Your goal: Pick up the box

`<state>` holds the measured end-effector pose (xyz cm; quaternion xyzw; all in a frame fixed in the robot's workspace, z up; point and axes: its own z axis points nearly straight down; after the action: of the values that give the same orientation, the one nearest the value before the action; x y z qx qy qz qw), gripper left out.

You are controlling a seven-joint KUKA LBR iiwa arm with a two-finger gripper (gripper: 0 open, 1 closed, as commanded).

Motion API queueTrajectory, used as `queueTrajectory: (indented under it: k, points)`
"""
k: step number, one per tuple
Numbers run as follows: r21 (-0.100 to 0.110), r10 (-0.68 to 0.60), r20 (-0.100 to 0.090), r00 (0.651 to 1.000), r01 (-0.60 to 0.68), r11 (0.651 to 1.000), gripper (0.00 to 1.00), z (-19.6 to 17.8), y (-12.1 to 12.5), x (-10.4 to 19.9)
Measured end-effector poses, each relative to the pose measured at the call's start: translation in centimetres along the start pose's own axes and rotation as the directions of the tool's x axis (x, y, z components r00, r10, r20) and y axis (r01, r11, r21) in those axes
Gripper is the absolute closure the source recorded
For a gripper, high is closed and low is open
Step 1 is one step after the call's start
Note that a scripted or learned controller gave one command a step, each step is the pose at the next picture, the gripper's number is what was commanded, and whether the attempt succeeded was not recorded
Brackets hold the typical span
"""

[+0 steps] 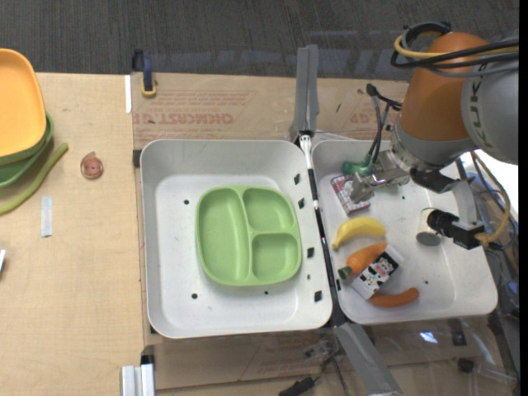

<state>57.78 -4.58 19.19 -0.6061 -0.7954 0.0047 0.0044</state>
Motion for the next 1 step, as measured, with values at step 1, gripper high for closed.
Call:
queueTrajectory:
  k: [1]
  points:
    - [-0.009,-0.152,0.004,0.988,0.152,0.988,1.00,-4.47,-0.68,-2.90]
